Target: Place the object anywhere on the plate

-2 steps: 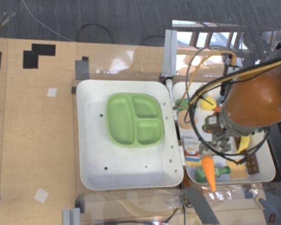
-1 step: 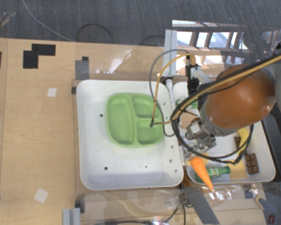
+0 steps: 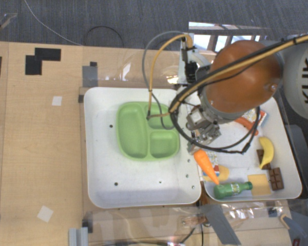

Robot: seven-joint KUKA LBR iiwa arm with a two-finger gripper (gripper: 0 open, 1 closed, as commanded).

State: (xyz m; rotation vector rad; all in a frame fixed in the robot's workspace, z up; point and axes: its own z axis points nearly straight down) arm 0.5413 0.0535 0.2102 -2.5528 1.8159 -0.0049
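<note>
Well, from the camera above, my arm (image 3: pixel 241 76) comes in from the right of the frame. Its orange dome covers the upper part of the right bin (image 3: pixel 293 184). My gripper (image 3: pixel 203 129) hangs below the dome, right of centre, over the seam between the two bins. Black cables (image 3: pixel 231 148) loop around it, and a yellow hose (image 3: pixel 159 50) arcs over from the upper middle. These crowd the wrist, so I cannot tell whether my jaws are spread or pressed together, nor whether they pinch anything.

The carrot (image 3: pixel 206 166) is just below my gripper in the frame. It lies at a slant, its thick end up and to the left, near me, and its tip pointing to the lower right. It sits along the left edge of the right bin, by the wall shared with the left bin (image 3: pixel 108 183). I cannot tell whether I am touching it.

The green plate (image 3: pixel 143 132) lies in the left bin, left of my gripper and well apart from the carrot. It has three compartments.

The count: two bins, one plate, one carrot. The right bin also holds one green bottle (image 3: pixel 232 189) on its side just below the carrot, one banana (image 3: pixel 267 151) at the right, one chocolate bar (image 3: pixel 275 178) and one pale yellow block (image 3: pixel 259 184).
</note>
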